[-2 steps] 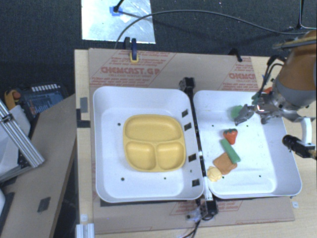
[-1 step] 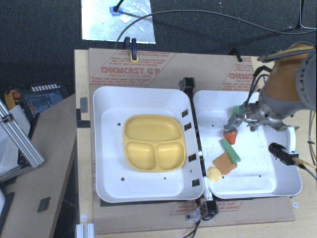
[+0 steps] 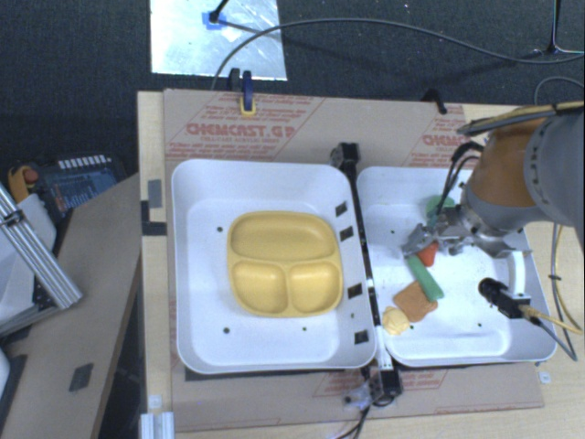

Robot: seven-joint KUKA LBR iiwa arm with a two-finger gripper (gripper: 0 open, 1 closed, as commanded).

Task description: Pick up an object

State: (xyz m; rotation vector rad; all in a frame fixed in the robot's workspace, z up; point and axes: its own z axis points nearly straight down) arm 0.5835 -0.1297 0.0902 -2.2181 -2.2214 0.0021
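Nearest item, front of the R bin [image 3: 462, 337]: small pale-yellow piece [image 3: 396, 320], close to the bin's left wall. Touching it on the far-right side is an orange-brown slab [image 3: 416, 302], lying flat and turned at an angle. Just beyond the slab, a green stick [image 3: 428, 280] lies slantwise, its near end touching or overlapping the slab. A small red piece [image 3: 426, 256] sits at the stick's far end; can't tell whether the two are joined or just touching. Gripper [image 3: 422, 241] hangs low right over that red piece and the stick's far end, approx. mid-bin and left of centre. Whether it's spread, pressed together or pinching anything can't be told from this angle, and no object shows clearly held. Arm [image 3: 516, 176], grey w/ orange band, comes in from the right above the bin's far-right corner. L bin [image 3: 203, 245] holds one yellow divided plate [image 3: 283, 262], three compartments, lying flat about mid-bin, well apart from the gripper. Both bins rest on a printed cardboard sheet [image 3: 274, 126] on the bench. Farther back on the dark floor lies a shiny silver sheet [image 3: 218, 26] w/ a cable running across it.
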